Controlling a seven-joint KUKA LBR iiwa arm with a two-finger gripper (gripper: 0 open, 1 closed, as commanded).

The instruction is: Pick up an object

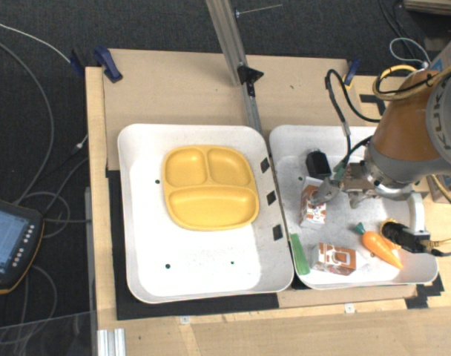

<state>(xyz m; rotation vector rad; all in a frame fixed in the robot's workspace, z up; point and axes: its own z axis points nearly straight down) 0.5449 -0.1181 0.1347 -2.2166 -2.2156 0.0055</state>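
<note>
My gripper (328, 191) hangs low over the left part of the right bin (285, 143), with the arm reaching in from the right. Directly under and beside it lies a small orange-and-white packet (312, 206); I cannot tell whether the gripper touches it. A second orange-and-white packet (337, 258) lies flat near the bin's front edge. An orange carrot toy (382, 248) sits at the front right. A green stick (299, 254) lies along the front left wall.
The left bin (140, 199) holds a yellow divided plate (209, 187) in its back half. A metal post (229, 28) rises behind the gap between the bins. Cables run over the bench at the back right.
</note>
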